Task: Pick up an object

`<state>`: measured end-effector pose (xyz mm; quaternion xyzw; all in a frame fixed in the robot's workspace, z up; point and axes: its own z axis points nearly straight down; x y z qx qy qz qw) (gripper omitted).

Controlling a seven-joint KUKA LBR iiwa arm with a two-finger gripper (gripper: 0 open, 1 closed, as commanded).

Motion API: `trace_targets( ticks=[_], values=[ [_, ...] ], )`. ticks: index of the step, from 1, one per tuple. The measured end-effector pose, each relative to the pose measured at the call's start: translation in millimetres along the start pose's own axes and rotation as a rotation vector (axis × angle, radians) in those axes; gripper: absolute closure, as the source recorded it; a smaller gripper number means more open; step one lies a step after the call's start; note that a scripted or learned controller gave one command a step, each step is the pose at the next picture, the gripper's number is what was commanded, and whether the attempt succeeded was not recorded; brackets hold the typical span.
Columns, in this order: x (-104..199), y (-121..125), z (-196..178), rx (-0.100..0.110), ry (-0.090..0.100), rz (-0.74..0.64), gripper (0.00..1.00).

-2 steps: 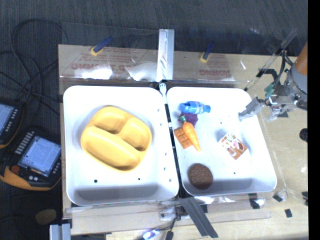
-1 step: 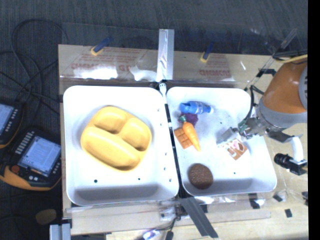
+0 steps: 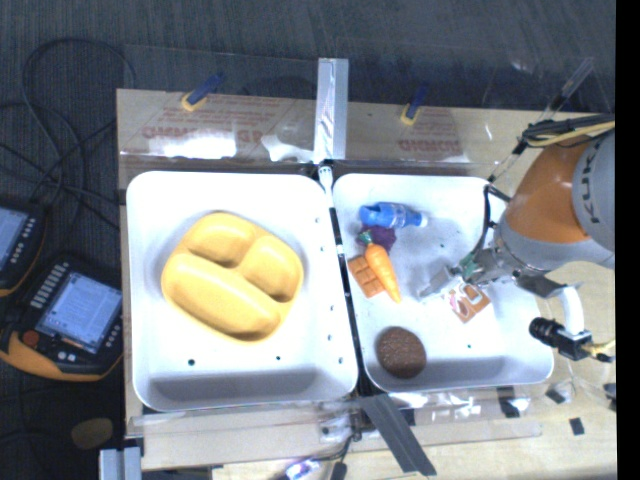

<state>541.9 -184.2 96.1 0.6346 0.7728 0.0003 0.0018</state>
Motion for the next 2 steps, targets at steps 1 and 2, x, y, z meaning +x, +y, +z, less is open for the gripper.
trace_targets(
  ticks=[1, 2],
  values=[
    [-0.1, 0.8, -8.8, 0.000, 0.001, 0.000, 1.00],
    [25.7, 53.5, -108.4, 0.005, 0.000, 0.107, 1.00]
  ],
)
